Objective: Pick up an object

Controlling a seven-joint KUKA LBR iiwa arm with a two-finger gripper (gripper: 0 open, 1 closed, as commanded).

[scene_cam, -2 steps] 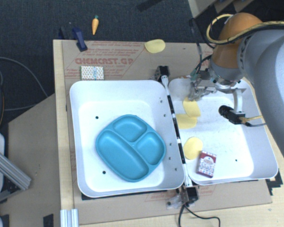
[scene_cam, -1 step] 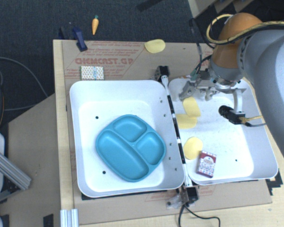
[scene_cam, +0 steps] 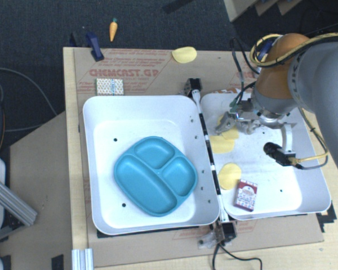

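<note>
The left bin (scene_cam: 96,151) holds one thing, a blue divided plate (scene_cam: 155,175) of smooth plastic with three compartments and rounded corners. It lies near the middle, tilted on the diagonal, with bare white floor on every side and the widest margin along the far wall.

The right bin (scene_cam: 310,198) is more crowded along its left wall, just beside the black clips that join the two bins. There a pale yellow flat piece (scene_cam: 222,144) lies close to the rim, a second rounder yellow piece (scene_cam: 230,175) sits nearer the camera, and a small red and white box (scene_cam: 245,195), printed like a card packet, rests tilted beside it close to the near rim. The right half of this bin's floor is bare.

The grey arm with its orange band (scene_cam: 277,66) covers the far right corner of the bin and hides the wall there. The gripper (scene_cam: 235,122) reaches down at the far left of the right bin, its metal fingers just above or touching the upper yellow piece; whether they are spread or pinched cannot be told, as the tips blur into the object and cables.

Outside the bins, on the brown cardboard (scene_cam: 135,66), lie a yellow oval (scene_cam: 185,54), a blue clip (scene_cam: 93,45) and a small patterned packet (scene_cam: 110,86); a tiny carrot shape (scene_cam: 113,30) rests on the dark floor beyond
</note>
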